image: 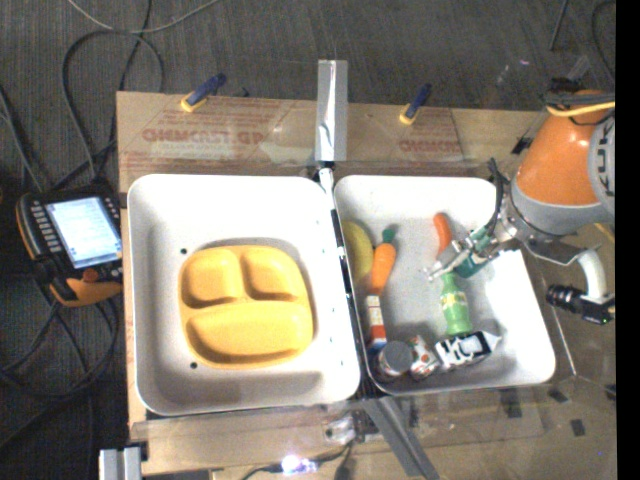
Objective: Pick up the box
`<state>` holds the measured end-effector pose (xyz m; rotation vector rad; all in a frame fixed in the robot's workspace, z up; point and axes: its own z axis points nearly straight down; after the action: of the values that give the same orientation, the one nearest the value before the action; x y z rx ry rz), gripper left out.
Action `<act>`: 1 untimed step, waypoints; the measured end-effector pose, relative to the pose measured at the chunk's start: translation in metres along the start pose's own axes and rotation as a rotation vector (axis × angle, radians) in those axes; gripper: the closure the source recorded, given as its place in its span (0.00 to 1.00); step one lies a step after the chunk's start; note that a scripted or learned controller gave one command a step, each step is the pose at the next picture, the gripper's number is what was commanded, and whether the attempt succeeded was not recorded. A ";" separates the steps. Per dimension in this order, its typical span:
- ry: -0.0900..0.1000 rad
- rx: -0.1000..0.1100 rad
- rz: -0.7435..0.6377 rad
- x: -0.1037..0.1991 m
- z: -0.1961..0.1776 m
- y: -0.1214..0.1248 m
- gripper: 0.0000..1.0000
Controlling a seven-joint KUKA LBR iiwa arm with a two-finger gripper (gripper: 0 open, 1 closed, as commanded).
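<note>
The box [466,348], a small black-and-white carton, lies on its side near the front edge of the right bin [530,353]. My gripper [455,259] hangs over the middle of that bin, behind the box and just above the cap of a green bottle [456,308]. The gripper is a clear gap away from the box, with the bottle lying between them. Nothing shows in its grasp.
The right bin also holds a carrot [382,261], a yellow fruit [357,248], a small orange piece [441,229], a red-and-white tube [374,318] and a can [395,358] touching the box's left end. A yellow divided tray [246,303] sits in the left bin [150,268].
</note>
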<state>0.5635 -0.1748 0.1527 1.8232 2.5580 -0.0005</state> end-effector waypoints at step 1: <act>0.000 -0.001 0.081 -0.007 -0.018 -0.026 0.00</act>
<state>0.5412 -0.1899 0.1706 1.9253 2.4815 0.0017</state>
